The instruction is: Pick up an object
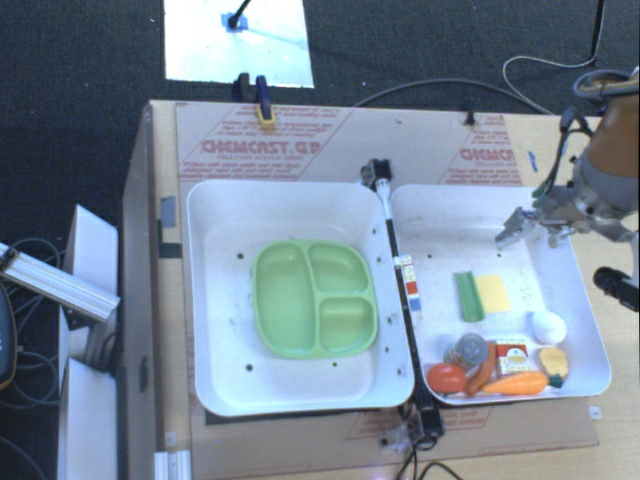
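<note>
Nearest the front edge of the surface (pixel 560 420), the right bin (pixel 590 340) held a tight cluster along its front wall: a red tomato (pixel 446 378), a grey round can (pixel 470 349), an orange carrot (pixel 516 383), a small red and white box (pixel 512 352), a yellow piece (pixel 555 363) and a white egg (pixel 547 326). Most of these touched or overlapped one another, so a grab there could have nudged a neighbour, slipped off the round egg or caught two things at once. A little further back lay a green stick (pixel 467 296) just beside a flat yellow square (pixel 492 293), with bare bin floor around them; the flat square would probably have been hard to get under. In the left bin (pixel 215 268) a green divided plate (pixel 315 299) sat near the middle, alone. Further back, over the far right part of the right bin, hung the claw (pixel 527 226), holding nothing; whether it was open or closed I could not tell. The bin walls and the black divider (pixel 392 258) between the bins were the edges to avoid; the widest open room was the far half of the right bin.
</note>
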{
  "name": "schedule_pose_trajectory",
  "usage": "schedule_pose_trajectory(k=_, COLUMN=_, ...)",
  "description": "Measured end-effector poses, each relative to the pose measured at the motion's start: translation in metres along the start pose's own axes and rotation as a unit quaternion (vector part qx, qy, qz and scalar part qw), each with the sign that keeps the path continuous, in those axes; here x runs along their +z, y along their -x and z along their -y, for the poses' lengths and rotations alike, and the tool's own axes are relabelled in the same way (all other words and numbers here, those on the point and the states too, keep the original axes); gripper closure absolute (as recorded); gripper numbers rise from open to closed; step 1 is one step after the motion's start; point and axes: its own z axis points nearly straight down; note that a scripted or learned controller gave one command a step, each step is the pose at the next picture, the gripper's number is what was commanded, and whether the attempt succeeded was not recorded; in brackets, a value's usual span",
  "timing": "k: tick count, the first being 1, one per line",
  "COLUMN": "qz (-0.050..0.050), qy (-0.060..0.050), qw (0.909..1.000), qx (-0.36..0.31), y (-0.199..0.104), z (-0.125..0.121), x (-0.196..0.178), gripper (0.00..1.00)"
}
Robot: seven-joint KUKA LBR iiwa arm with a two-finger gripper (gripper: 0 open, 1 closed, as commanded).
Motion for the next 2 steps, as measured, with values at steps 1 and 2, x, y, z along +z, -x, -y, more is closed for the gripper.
schedule_pose_trajectory(k=1, qz=0.0, qy=0.0, qw=1.0, qx=0.0, y=-0.02, z=0.009, x=0.103, gripper=0.0)
schedule_pose_trajectory(k=2, qz=0.0, qy=0.0, qw=1.0, qx=0.0, y=-0.056, z=0.042, x=0.103, gripper=0.0)
